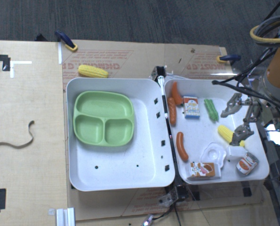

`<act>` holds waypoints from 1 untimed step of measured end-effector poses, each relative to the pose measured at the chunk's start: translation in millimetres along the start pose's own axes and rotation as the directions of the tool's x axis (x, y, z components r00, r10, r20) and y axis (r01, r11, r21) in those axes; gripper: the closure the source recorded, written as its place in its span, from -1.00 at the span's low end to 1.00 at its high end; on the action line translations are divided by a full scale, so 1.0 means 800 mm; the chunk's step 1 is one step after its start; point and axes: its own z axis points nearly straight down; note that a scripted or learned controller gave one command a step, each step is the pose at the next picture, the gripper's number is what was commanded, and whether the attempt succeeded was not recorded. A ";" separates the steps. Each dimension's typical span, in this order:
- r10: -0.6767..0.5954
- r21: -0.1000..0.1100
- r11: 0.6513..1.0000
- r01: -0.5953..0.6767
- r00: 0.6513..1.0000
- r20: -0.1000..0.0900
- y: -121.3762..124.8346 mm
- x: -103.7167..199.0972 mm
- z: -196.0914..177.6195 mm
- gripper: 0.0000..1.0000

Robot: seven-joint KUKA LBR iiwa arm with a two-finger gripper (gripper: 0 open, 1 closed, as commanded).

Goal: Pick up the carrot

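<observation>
Camera view: end effector (237,121) open, empty.

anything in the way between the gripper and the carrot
Yes, loosely. The gripper hangs over the right bin's right side; the carrot lies at its top left, with the green pod and small carton between them.

Carrot (176,93): orange, elongated, lying flat and slightly tilted from vertical, located at the upper left of the right bin (260,147).
</observation>
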 end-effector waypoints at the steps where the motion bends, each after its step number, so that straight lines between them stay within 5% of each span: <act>1: -0.107 -0.002 0.994 0.107 0.994 -0.001 0.106 -0.024 0.096 -1.00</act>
